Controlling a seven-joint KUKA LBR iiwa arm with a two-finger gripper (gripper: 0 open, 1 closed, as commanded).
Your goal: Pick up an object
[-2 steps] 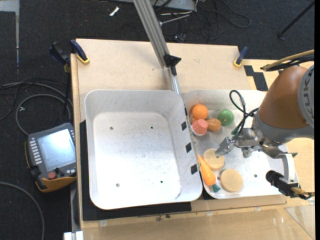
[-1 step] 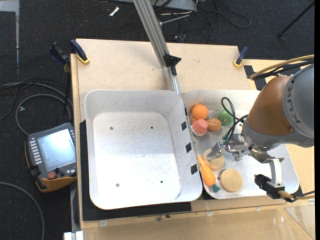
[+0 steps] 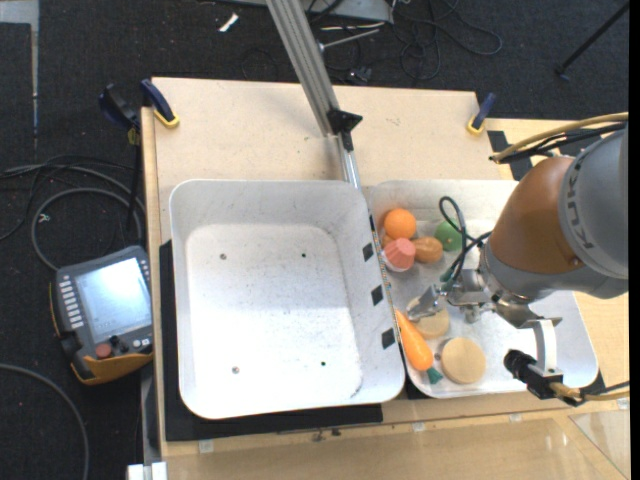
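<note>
The right bin (image 3: 575, 353) holds several small objects. An orange ball (image 3: 399, 222) lies at its far left, with a pink cup-like piece (image 3: 400, 255), a brown piece (image 3: 429, 250) and a green piece (image 3: 448, 236) close by. A carrot (image 3: 413, 340) lies along the bin's left wall and a round tan disc (image 3: 463, 360) sits near the front. My gripper (image 3: 447, 301) hangs low in the middle of this bin, just above a pale beige piece (image 3: 434, 323) that it partly hides. The grey arm with its orange band (image 3: 535, 233) covers the bin's right half.
The left bin (image 3: 200, 208) sits beside the right one, and their walls meet near the carrot. A metal pole (image 3: 305, 53) slants down to the bins' far edge. A teach pendant (image 3: 105, 308) lies off the bench at the left.
</note>
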